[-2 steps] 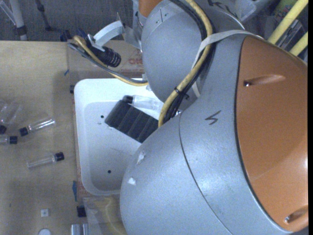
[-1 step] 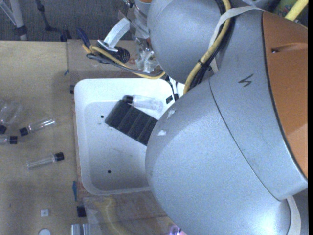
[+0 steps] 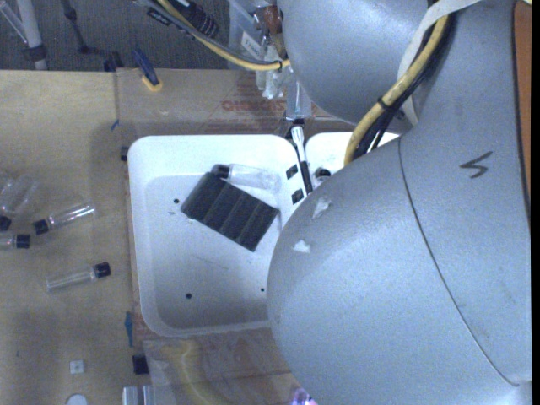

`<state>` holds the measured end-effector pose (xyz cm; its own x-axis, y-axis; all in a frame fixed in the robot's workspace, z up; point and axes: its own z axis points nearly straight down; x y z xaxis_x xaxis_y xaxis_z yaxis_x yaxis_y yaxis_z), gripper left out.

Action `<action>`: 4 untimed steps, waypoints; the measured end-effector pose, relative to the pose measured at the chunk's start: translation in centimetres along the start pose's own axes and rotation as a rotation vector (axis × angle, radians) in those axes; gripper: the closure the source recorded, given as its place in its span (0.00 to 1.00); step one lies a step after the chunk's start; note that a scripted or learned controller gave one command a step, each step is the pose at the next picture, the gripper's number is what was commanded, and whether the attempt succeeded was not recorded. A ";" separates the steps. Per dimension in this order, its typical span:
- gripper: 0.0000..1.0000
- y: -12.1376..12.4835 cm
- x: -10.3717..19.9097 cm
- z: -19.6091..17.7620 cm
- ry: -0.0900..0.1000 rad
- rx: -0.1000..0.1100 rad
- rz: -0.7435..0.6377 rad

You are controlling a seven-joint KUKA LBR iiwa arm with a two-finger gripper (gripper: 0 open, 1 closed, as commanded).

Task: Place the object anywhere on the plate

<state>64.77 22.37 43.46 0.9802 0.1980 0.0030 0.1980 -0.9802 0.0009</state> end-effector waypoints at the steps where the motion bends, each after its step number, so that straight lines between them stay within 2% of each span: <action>1: 0.00 0.0 0.0 0.0 -0.001 0.000 0.000; 2: 1.00 0.1 0.0 -1.0 0.002 -0.001 0.003; 3: 0.00 0.1 0.0 -1.0 0.001 -0.001 0.002; 4: 1.00 0.2 0.1 -1.9 0.003 -0.002 0.004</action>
<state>64.88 22.21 45.35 0.9811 0.1936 0.0059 0.1936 -0.9811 0.0029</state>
